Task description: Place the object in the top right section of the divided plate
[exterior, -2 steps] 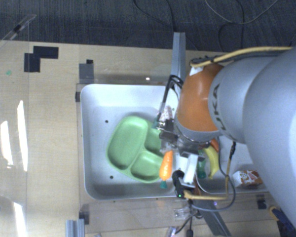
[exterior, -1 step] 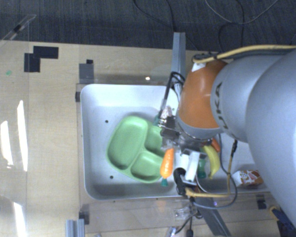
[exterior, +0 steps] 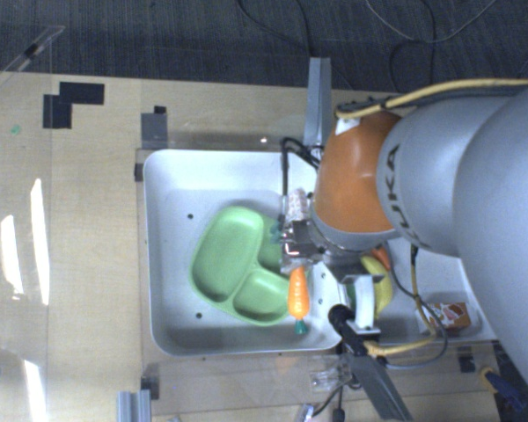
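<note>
1. The left white bin (exterior: 167,236) sits on a pale wooden bench (exterior: 62,262). Black tape marks (exterior: 70,102) lie well to its upper left, and a dark carpeted floor (exterior: 158,16) with loose black cables (exterior: 273,7) runs along the top.
2. A green divided plate (exterior: 233,266) lies tilted in the middle of that bin. Its large section faces left and its two smaller sections face right.
3. The left half of the bin floor, between the plate and the left wall, is bare white. A narrower bare strip runs along the near wall below the plate.
4. An orange carrot (exterior: 298,294) with a green tip stands almost upright at the right rim of the plate's lower right section, touching or just overlapping that rim. It is near the wall dividing the two bins.
5. The gripper (exterior: 292,236) hangs just above the carrot, over the plate's right edge. The wrist hides its tips, so I cannot tell whether it is apart or together, and the carrot shows no fingers around it.
6. The grey arm (exterior: 466,200) with its orange band (exterior: 356,178) covers most of the right bin. A yellow object (exterior: 380,290) and a small brown packet (exterior: 451,315) peek out below it.
</note>
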`<action>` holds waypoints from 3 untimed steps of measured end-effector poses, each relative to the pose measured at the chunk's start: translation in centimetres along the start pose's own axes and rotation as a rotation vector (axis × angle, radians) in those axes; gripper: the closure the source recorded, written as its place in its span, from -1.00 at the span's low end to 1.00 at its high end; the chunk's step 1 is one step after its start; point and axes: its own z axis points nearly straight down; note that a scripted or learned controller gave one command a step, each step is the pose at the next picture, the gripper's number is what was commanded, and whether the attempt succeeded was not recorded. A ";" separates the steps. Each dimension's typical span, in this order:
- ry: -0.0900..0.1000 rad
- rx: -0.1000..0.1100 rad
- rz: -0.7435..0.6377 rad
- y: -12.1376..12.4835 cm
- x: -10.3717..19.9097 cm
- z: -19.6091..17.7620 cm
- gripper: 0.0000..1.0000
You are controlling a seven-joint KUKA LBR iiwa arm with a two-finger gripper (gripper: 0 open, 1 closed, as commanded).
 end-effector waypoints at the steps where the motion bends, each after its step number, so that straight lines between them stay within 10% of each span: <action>1: 0.000 0.000 0.000 0.0 0.0 0.0 -1.00; 2: 0.000 0.000 -0.081 0.3 8.0 3.4 -1.00; 3: 0.007 -0.021 -0.196 4.1 9.8 8.3 -1.00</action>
